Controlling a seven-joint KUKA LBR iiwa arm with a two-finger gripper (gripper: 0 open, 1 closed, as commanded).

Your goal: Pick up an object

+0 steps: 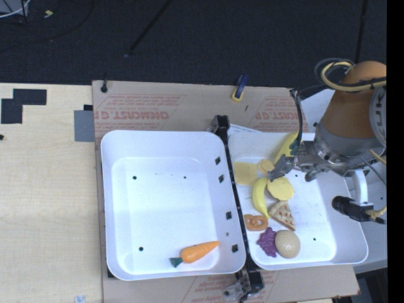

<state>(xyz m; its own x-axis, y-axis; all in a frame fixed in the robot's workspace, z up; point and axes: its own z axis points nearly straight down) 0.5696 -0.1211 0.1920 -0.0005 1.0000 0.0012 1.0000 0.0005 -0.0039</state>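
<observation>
So the reach-in step looks underway: the hand (283, 165) is hung low over the right bin (328, 248), just above the yellow slice (279, 189) beside the banana (259, 196). Whether it's wide or narrow can't be told. Nothing's gripped yet, so a clean drop onto one piece is needed next.

Single fixed cam above bench (50, 188), looking down at a slant, mid-range, both bins (164, 141) in frame, arm (353, 115) entering from right.
</observation>
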